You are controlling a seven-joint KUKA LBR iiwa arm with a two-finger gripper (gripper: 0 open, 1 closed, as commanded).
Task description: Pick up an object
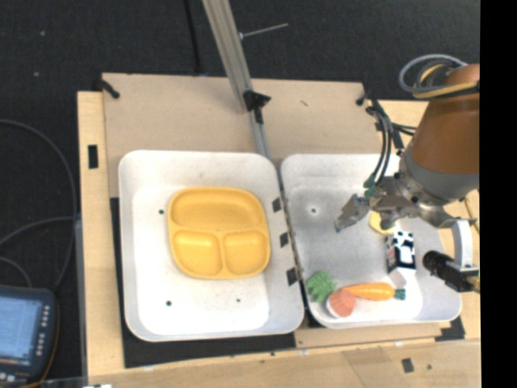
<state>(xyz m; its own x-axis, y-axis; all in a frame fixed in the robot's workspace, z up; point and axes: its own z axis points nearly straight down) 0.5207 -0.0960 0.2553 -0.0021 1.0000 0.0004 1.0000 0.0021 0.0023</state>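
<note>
The gripper [356, 210] hung over the middle of the right bin [323, 176]; whether it stood open or closed could not be told, and nothing showed in its grasp. Along that bin's near edge lay a green toy [320, 284], a pink round piece [342, 302] and an orange carrot [371, 292]. A yellow divided tray [218, 231] sat in the left bin [145, 297].

A pale wooden bench [202, 120] is being occupied by two shallow white bins, the left bin [145, 241] touching the right bin [323, 184].
</note>
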